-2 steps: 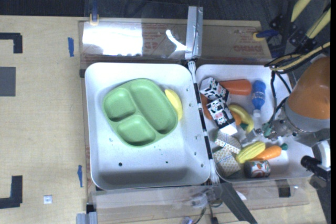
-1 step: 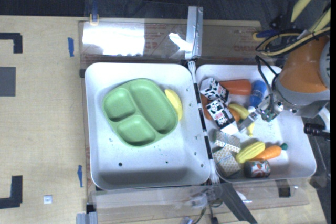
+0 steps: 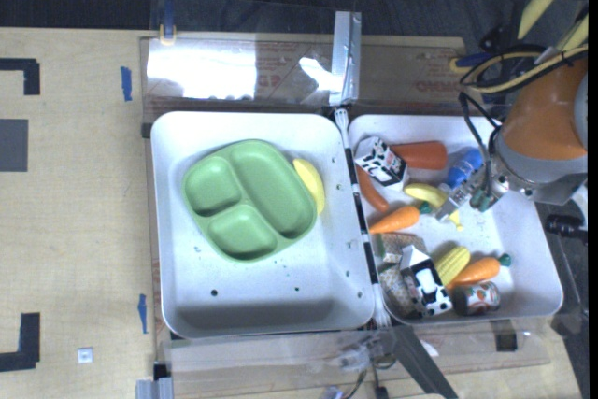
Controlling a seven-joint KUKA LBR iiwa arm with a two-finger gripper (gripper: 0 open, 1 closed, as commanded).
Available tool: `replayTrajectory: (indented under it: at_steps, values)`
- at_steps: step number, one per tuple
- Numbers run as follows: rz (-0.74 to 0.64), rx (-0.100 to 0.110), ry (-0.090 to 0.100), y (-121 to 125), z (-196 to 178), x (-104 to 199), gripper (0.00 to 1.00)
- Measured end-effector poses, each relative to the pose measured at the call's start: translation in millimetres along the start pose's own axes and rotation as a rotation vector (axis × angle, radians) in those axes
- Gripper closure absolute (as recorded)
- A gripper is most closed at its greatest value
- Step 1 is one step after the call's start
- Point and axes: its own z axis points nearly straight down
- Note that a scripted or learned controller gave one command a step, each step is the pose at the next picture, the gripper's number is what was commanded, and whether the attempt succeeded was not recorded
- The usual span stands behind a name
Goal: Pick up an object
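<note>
The pale wooden bench (image 3: 65, 229) fills the left of the frame, with black corner marks near its left edge. Right of it sits the left shallow white bin (image 3: 182, 294), holding a green plastic tray with three compartments (image 3: 248, 199). A yellow banana-shaped toy (image 3: 310, 183) lies against the tray's right rim, just inside the bin's right wall.

Across the divider, the right shallow white bin (image 3: 534, 243) is crowded. At its upper left lies a black-and-white cow-patterned carton (image 3: 380, 162), touching a red-orange sausage-shaped toy (image 3: 422, 154). Below them an orange plastic carrot (image 3: 396, 220) points left, with a small yellow toy banana (image 3: 426, 194) just above its green end. In the lower part lie a second cow-patterned carton (image 3: 429, 287), a yellow corn cob (image 3: 453, 263) and another orange carrot (image 3: 478, 271).

The metal two-finger gripper (image 3: 467, 196) hangs at mid right, just right of the small banana and beside a blue toy (image 3: 464, 170). Whether it is apart or together cannot be told.
</note>
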Motion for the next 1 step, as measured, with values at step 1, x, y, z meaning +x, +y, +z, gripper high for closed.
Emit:
replayTrajectory:
  at_steps: [1]
  values:
    - [0.000, 0.000, 0.000, -0.1, 0.0, -0.1, 0.00]
